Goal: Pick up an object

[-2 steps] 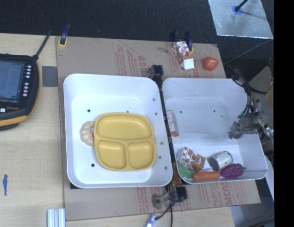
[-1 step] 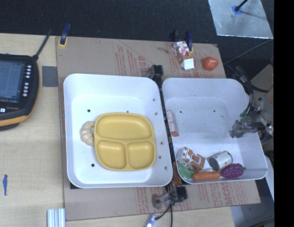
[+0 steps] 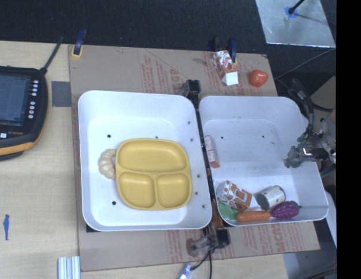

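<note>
Your pickable objects are lying in the right bin, bunched along its near edge: a small printed carton, a silver can on its side, an orange carrot and a purple grape bunch, with something green tucked under the carton. A slim packet is leaning against that bin's left wall. Your hand is hovering at the bin's right rim, well apart from all of them; you cannot tell how it is set. The left bin is carrying a yellow divided tray touching a beige item. Beyond the bins, a second carton and a red tomato are sitting on the bench, beside a control pendant.
</note>
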`<state>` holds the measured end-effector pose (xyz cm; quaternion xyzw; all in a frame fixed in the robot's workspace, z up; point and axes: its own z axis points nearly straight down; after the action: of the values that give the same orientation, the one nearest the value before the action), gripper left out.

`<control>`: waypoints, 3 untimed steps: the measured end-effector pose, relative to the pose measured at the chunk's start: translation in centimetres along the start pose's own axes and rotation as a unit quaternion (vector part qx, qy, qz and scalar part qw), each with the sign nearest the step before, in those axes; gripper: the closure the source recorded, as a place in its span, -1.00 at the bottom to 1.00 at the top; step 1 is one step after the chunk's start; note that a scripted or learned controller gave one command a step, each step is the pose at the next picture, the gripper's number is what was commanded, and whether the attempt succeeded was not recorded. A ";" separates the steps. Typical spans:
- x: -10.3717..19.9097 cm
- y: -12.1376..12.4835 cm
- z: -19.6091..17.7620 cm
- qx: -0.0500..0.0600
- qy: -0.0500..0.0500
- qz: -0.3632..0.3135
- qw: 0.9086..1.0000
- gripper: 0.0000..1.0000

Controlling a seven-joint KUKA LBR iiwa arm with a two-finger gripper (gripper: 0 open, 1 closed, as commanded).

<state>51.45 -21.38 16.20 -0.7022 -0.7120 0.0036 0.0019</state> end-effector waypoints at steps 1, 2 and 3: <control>6.6 0.1 -1.4 -0.002 0.002 0.004 1.000 1.00; 6.5 0.1 -2.5 -0.001 0.002 0.002 1.000 1.00; 6.4 0.1 -3.5 -0.001 0.002 0.001 1.000 1.00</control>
<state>51.53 -14.95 19.66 -0.7026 -0.7115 0.0019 0.0027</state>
